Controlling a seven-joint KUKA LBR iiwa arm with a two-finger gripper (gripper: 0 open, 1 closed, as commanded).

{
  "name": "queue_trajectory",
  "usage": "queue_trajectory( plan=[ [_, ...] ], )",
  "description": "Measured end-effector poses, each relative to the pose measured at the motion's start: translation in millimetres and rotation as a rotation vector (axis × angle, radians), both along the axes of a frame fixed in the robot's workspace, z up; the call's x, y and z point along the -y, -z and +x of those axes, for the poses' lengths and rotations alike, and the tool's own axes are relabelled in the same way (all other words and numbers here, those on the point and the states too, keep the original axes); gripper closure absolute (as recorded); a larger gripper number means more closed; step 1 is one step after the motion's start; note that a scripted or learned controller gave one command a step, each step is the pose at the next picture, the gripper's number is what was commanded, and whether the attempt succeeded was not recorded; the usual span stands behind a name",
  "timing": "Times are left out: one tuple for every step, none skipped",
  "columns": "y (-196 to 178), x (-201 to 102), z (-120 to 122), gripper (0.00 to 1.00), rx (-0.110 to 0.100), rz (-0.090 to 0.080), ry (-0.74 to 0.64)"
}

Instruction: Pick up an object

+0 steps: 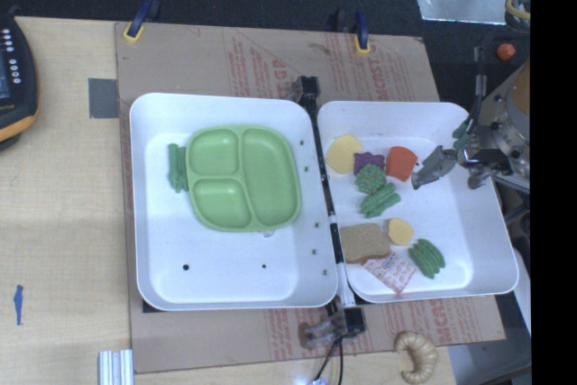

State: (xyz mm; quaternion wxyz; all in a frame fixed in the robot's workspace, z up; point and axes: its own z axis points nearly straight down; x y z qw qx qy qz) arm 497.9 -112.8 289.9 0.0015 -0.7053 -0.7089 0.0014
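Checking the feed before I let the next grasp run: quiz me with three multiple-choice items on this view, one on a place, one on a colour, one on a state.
1. Where is the green divided plate?
A. left bin
B. right bin
C. on the bench

2. What colour is the item nearest the gripper?
A. blue
B. red-orange
C. white

3. The gripper's fingers are:
A. shut on the bread slice
B. spread with nothing between
C. shut on the plate

Answers: 1 A, it lies in the left bin. 2 B, the red-orange piece sits beside it. 3 B, the fingers stand apart over bare bin floor.
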Motion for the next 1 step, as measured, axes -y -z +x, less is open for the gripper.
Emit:
queue_trajectory(
  plan=[
    [110.4,23.3,-5.7,0.0,-0.008,0.001,0.002]
  ],
)
